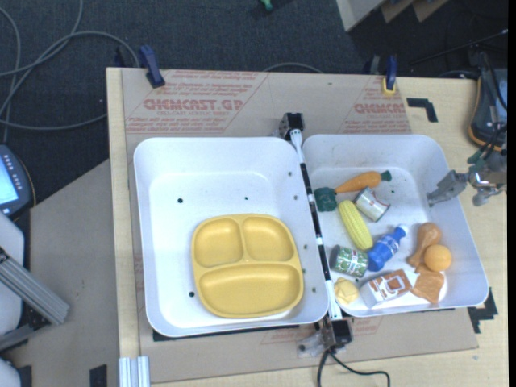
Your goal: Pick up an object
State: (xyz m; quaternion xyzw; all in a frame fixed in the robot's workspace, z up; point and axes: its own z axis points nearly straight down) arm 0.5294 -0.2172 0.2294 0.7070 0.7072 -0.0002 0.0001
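Camera view: gripper [451, 185] poised at the right bin's [403, 145] far-right rim, nothing held.
Its fingers are seen spread and empty, kept above the wall for a clear descent. Beside and below it, toys are crowded together: an orange carrot [357, 183], yellow corn [355, 224], blue bottle [387, 247]; well beyond, a yellow tray [246, 264] is set.

"CHEMCAST GP" printed on bench sheet [193, 103]

You get even, fairly bright overhead light with soft shadows. The two white bins [161, 240] nearly wash out, well left of the gripper [451, 185], itself blurred. Detail is soft throughout, and the dark floor behind it loses texture.
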